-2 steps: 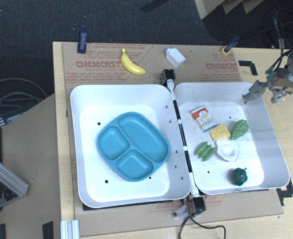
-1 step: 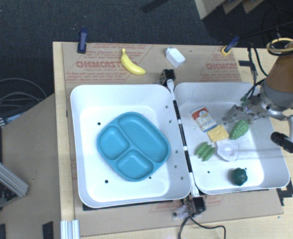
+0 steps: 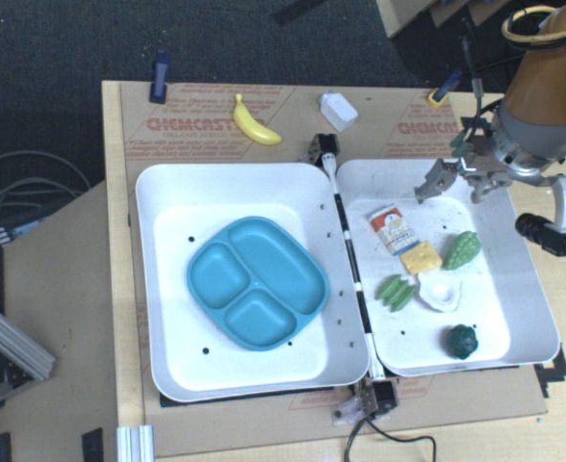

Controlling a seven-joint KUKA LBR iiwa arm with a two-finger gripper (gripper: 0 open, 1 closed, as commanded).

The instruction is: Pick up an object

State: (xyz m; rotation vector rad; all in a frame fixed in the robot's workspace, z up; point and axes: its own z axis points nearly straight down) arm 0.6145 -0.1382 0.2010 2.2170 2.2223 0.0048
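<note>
Nothing is yet picked up: the gripper (image 3: 453, 183) is held spread wide and bare over the right bin (image 3: 524, 287), where the small carton (image 3: 393, 229) and other objects are left lying.

Cardboard-topped bench (image 3: 119, 258), two white bins (image 3: 167, 354) side by side, yellow banana (image 3: 254, 123), small white block (image 3: 339, 111)

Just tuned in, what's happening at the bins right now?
The grey arm's hand hangs over the far end of the right white bin, fingers spread, gripping nothing. Below it lie a red-and-white packet, a yellow block, green toy vegetables and a dark green ball. The left white bin has a blue divided plate.
</note>
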